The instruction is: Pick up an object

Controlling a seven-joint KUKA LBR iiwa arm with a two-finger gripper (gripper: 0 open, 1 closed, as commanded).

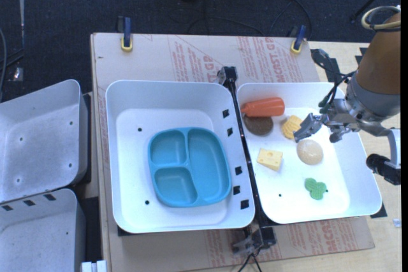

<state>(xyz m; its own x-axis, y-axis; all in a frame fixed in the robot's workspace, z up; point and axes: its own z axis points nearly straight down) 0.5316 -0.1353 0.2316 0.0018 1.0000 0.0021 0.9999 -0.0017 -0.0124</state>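
At lower right of frame, in the right bin (pixel 366 197), a green toy (pixel 315 188) is lying w/ a cheese wedge (pixel 269 158) left of it. Above, a beige ball (pixel 310 151) is sitting just under the gripper (pixel 319 128), fingers spread, gripping nothing. Further up: yellow corn piece (pixel 291 127), brown disc (pixel 259 125), orange carrot (pixel 262 106). Left bin (pixel 121 137) is holding a blue divided tray (pixel 189 166).

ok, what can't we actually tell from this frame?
- Gripper: small and blurred in the camera view; fingers can't be judged.
- Arm: cut off by the right edge.
- Yellow item: partly covered by the gripper, shape unclear.
- Green item: too small to identify.
- Brown disc: its top edge is hidden under the orange carrot.
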